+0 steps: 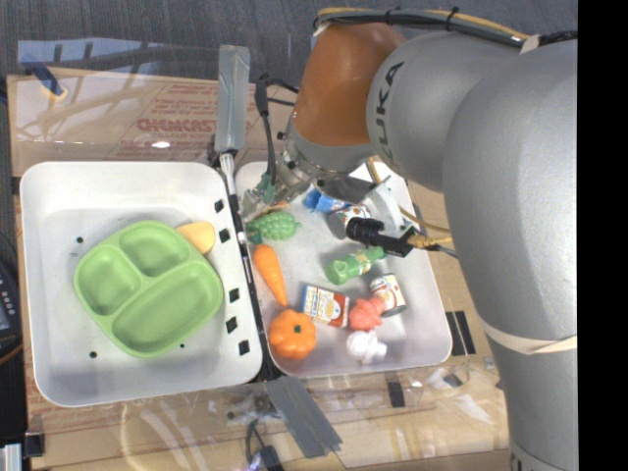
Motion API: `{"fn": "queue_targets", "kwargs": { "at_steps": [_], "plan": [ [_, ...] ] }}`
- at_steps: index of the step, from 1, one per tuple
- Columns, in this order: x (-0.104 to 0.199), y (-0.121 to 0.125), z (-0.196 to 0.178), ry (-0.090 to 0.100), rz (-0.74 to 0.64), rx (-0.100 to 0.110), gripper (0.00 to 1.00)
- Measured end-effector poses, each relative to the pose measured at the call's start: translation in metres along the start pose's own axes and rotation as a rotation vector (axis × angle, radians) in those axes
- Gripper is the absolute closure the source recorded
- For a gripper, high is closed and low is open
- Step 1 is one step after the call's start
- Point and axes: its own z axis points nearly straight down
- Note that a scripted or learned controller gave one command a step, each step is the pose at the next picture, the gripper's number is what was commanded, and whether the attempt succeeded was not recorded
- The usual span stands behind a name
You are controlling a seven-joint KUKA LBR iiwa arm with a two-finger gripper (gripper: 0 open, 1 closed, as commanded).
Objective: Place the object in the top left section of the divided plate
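Two fingers point(263, 196) – touching green grapes point(273, 228) – spread unclear

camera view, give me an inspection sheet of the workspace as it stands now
surface: two white bins side by side, left bin, right bin, on a bench covered with cardboard.
job's things: green divided plate in the left bin, its sections bare; yellow toy touching its upper right rim.
clutter: right bin holds green grapes, carrot, orange pumpkin, small carton, green bottle, can, pink toy, white toy.
grippers: gripper low over the right bin's upper left corner.
cables: black cables by the wrist.
surroundings: grey carpet.
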Motion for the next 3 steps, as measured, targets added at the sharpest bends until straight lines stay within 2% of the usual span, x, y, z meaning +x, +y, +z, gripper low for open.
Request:
{"fn": "queue_targets", "kwargs": {
  "at_steps": [1,2,3],
  "plan": [
    [0.071,0.099,-0.042,-0.001,0.473,-0.005,1.00],
    [0.083,0.107,-0.012,0.000,0.407,0.002,1.00],
    [0.084,0.108,-0.117,-0.001,0.638,-0.005,1.00]
  ]
}}
